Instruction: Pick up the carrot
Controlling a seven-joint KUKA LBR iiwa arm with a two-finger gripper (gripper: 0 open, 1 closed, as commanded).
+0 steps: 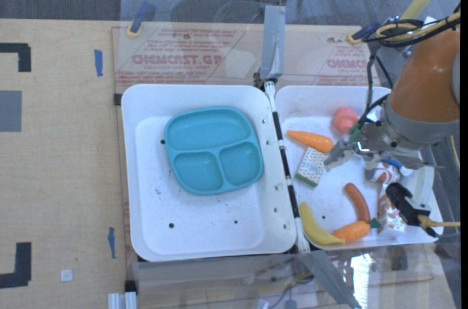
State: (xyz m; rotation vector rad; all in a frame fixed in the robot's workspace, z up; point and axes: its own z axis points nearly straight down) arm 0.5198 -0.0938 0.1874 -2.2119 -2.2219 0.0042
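Grey carpet runs behind the pale wooden worktop (pixel 58 176), where two shallow white bins sit side by side. From where I stand, the left bin (pixel 146 220) holds a teal divided plate (pixel 213 150) and nothing else I can make out. The right bin (pixel 322 99) is the busy one: a carrot (pixel 310 139) lies near its upper left, slanting, with a pink piece (pixel 345 118) just beside it and a small printed packet (pixel 311 168) just below. Further down lie a sausage (pixel 357 201), a banana (pixel 316 229) and a second orange vegetable (pixel 352 231).

The arm's gripper (pixel 344 153) hangs low over the right bin, just right of the carrot's tip. Its fingers look spread narrowly, with nothing between them. The carrot rests on the bin floor, so I'd judge the pick not yet made: closing on it and lifting are both left.
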